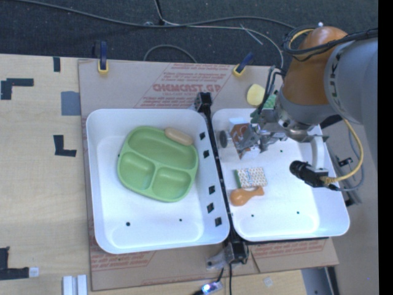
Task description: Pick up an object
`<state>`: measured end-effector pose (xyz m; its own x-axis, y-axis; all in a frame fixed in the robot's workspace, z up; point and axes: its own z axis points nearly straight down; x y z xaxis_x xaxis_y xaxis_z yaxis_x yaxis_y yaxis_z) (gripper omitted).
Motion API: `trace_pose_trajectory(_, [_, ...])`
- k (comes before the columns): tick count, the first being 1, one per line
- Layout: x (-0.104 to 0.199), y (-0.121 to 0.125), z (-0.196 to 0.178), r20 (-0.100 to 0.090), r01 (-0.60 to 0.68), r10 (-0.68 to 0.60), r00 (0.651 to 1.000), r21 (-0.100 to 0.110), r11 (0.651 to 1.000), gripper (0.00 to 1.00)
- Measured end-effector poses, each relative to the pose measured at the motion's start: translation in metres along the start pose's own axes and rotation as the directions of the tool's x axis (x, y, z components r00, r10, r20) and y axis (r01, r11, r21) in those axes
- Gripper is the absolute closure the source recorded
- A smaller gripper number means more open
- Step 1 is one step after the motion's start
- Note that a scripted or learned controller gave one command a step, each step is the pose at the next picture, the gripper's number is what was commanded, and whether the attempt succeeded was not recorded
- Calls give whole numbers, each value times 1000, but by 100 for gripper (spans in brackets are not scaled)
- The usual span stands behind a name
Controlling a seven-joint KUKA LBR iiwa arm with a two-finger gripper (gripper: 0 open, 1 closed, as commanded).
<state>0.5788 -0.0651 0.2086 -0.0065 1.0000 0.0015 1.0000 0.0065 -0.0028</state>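
Note:
My gripper (250, 141) hangs low over the back left of the right bin (288, 226), under the grey arm with its orange band. A brownish object (240, 131) lies right at the gripper, partly hidden by it. In front of the gripper lie a white patterned packet with a green edge (252, 177) and an orange pear-shaped piece (246, 195). A yellow object (256, 94) sits at the bin's back rim. In the left bin (104, 214) a green divided plate (158, 163) holds a tan oblong piece (178, 136) at its back edge.
A black divider with clamps (212, 165) runs between the bins. Cables hang from the arm at the right, with a black connector (305, 172) over the right bin. Two clips (102, 60) hold the cardboard sheet at the back.

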Motion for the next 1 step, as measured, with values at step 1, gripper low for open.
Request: trace_pose_trajectory(1, [55, -3, 8, 0, 0, 0, 1000, 0, 1000, 100])
